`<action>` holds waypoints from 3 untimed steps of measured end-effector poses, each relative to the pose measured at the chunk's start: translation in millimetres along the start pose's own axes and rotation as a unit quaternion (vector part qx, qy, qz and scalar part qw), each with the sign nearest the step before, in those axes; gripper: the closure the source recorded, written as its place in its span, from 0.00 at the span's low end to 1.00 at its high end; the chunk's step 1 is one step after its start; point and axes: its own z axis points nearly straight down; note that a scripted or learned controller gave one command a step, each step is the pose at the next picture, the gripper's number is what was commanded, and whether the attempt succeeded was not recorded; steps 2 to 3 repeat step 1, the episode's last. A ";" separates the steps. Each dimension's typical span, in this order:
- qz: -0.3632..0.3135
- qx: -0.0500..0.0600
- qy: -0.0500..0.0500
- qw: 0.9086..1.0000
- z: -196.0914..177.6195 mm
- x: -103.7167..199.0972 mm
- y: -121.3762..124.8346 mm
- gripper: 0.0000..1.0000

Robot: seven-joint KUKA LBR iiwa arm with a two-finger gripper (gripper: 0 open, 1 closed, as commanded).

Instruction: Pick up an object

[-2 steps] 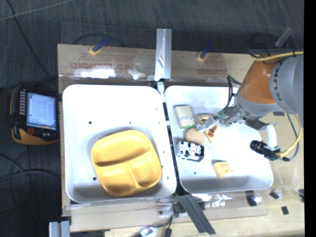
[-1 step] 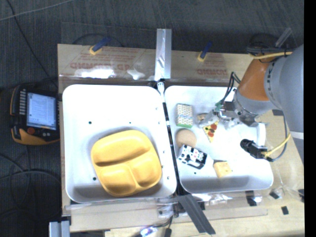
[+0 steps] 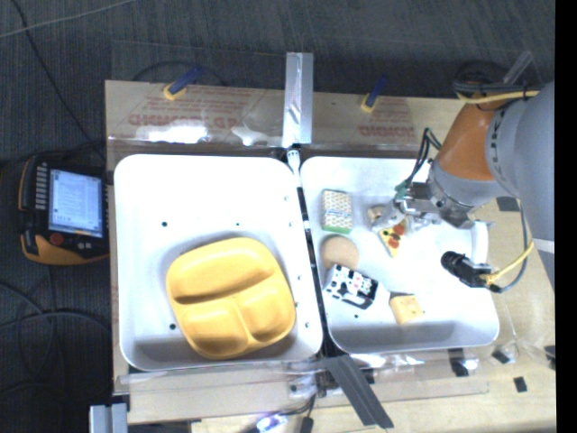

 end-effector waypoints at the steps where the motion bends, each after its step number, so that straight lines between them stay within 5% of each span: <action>1: -0.011 0.007 0.000 1.000 -80.8 59.3 3.1 1.00; 3: -0.011 0.007 0.000 1.000 -80.8 59.3 3.1 1.00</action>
